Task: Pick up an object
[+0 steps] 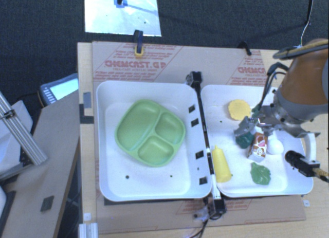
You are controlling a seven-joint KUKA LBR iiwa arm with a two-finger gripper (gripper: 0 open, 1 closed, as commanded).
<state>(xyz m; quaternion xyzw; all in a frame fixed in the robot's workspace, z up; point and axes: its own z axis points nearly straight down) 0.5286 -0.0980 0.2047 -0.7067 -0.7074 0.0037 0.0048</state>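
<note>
From above, the hand [255,128] hangs low in the right bin [295,183] over a dark green toy [244,140] and a small carton [258,146]; its spread I cannot tell. The carton looks light, stiff, best pinched across its flat sides.

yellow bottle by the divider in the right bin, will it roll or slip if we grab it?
The yellow bottle lies on its side along the right bin wall, so a nudge could probably roll it. It looks smooth and tapered, so fingers may slide toward its narrow end. Likely light.
</note>
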